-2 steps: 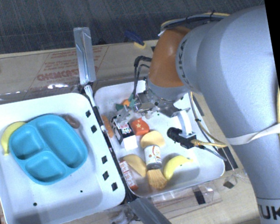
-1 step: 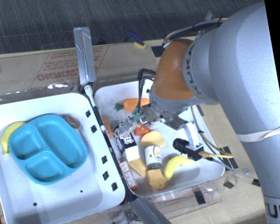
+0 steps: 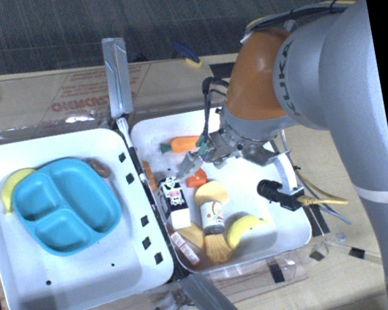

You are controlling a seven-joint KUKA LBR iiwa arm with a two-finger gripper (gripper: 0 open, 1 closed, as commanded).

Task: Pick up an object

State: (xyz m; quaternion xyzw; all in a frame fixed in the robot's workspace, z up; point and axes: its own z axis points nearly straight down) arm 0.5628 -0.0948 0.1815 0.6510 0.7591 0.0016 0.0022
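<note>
Jaws are low over the right bin (image 3: 246,178), near its middle. I cannot tell whether they are released or clenched; their tips blur against the wrist. The carrot (image 3: 183,143) lies just beside them toward the far wall, and a small red piece (image 3: 196,179) lies just on their near side. The arm (image 3: 314,77) covers the bin's far right corner. The bottle (image 3: 212,213) overlaps a brush (image 3: 215,247).

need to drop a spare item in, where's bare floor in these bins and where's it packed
Freest: the left bin floor between the blue tray and the near wall. The right bin is crowded: bottle, yellow fruit, brush and carrot cluster by the gripper; only its far-left corner is bare.
</note>
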